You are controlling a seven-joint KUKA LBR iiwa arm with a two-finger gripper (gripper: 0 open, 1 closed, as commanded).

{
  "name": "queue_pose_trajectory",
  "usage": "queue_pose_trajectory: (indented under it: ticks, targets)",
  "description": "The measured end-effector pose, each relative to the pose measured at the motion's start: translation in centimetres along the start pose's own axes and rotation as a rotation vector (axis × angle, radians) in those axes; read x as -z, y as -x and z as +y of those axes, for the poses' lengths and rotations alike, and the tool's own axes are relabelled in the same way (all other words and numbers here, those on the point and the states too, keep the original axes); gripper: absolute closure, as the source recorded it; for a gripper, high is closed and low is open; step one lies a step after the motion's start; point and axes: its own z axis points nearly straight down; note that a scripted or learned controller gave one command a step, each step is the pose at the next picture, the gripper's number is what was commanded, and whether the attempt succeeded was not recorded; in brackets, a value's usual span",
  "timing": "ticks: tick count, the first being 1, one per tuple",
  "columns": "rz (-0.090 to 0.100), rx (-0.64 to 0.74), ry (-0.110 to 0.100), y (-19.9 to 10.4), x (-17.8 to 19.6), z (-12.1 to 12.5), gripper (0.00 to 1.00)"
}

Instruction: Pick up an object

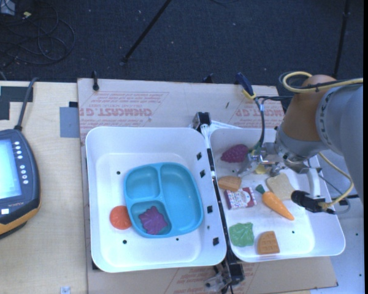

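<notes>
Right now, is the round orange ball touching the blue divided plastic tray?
Touching: the camera view shows the ball pressed against the tray at its lower-left edge.

Two shallow white bins are seen side by side on the surface. In the left white bin (pixel 104 164) a light blue divided plastic tray (pixel 172 195) is set, with a purple lumpy item (pixel 151 219) in its lower compartment; an orange round ball (pixel 119 217) lies just beside the tray. In the right white bin (pixel 328 237) are found a purple grape bunch (pixel 235 153), a red-and-white packet (pixel 240 198), an orange carrot (pixel 277 206), a green leafy piece (pixel 241 234) and a tan square cracker (pixel 268 242). The gripper (pixel 262 163) is lowered near the grapes.
</notes>
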Motion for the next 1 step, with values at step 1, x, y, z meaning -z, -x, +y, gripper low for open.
queue_pose_trajectory:
  ticks: [1]
  targets:
    - [0.002,0.007,0.002,-6.41,0.2,2.9,0.0]
